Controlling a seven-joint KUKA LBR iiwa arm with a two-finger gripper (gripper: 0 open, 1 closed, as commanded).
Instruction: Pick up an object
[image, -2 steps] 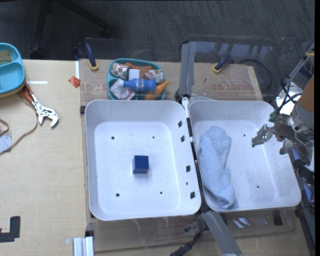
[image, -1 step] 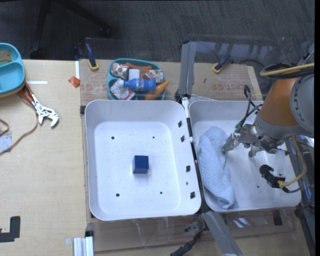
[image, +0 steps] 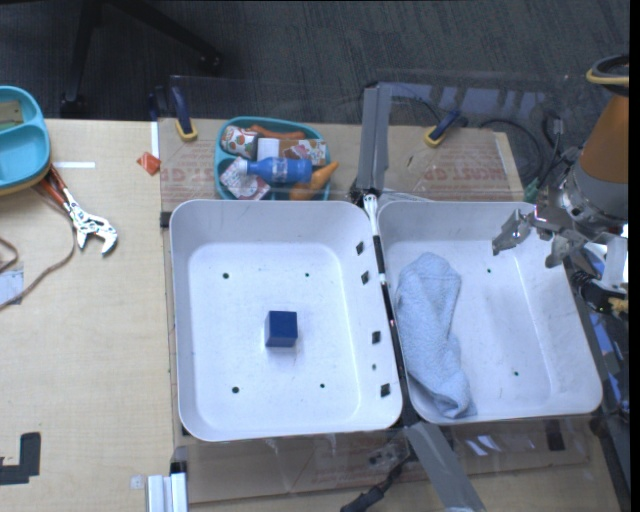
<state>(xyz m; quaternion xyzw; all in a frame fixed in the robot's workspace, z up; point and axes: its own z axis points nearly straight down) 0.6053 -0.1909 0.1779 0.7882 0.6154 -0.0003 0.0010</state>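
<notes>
A small dark blue cube (image: 282, 328) rests near the middle of the left white bin (image: 200, 400). A crumpled pale blue cloth (image: 432, 330) lies along the left side of the right white bin (image: 560, 390). My gripper (image: 530, 243) hangs over the far right corner of the right bin, well apart from the cloth and far from the cube. Its fingers (image: 505, 238) are spread open with nothing between them. The grey arm with its orange band (image: 605, 150) comes in from the right edge.
Behind the left bin stands a blue tub (image: 272, 160) packed with several small items. A wrench (image: 85, 225) and a teal tray (image: 20, 140) lie on the wooden bench at the left. Clamps (image: 440, 128) grip the far edge.
</notes>
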